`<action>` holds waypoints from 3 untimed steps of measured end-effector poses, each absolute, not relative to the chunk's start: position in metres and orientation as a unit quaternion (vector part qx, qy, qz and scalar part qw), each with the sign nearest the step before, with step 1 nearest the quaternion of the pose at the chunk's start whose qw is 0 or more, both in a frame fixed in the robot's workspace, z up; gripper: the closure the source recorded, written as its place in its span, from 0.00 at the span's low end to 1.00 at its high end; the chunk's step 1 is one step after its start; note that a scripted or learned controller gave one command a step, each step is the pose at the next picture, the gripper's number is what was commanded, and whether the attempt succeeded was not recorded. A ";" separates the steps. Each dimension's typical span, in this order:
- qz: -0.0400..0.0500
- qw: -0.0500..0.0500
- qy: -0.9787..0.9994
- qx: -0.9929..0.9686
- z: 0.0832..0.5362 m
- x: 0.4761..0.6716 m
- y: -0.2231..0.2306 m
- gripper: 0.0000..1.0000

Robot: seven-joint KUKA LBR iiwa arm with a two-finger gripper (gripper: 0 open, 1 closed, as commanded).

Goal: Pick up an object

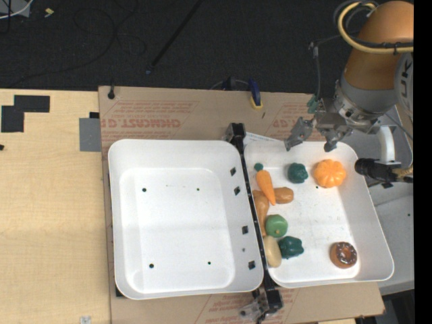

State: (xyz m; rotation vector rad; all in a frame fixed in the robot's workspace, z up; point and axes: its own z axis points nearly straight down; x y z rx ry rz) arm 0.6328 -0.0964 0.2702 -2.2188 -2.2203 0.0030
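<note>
The two-finger pincer [314, 139] hangs spread open and holds nothing, above the right white plastic bin's [374, 248] twelve o'clock rim. At five o'clock from it lies the small orange pumpkin [329, 173], a dark green round vegetable [297, 173] just beside. An orange carrot [265, 186] lies toward eight o'clock; the left white bin [128, 248] adjoins on the counter [47, 214].

A light wooden bench [47, 208] carries a brown cardboard sheet [175, 113] printed with red lettering; behind it, dark carpeted floor [169, 32] strewn with black cables [179, 25].
</note>
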 end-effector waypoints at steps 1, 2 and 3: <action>0.004 0.005 -0.707 -0.707 0.095 0.613 -0.099 0.00; 0.002 0.003 -0.705 -0.709 0.113 0.615 -0.101 1.00; 0.001 0.001 -0.709 -0.705 0.192 0.645 -0.028 1.00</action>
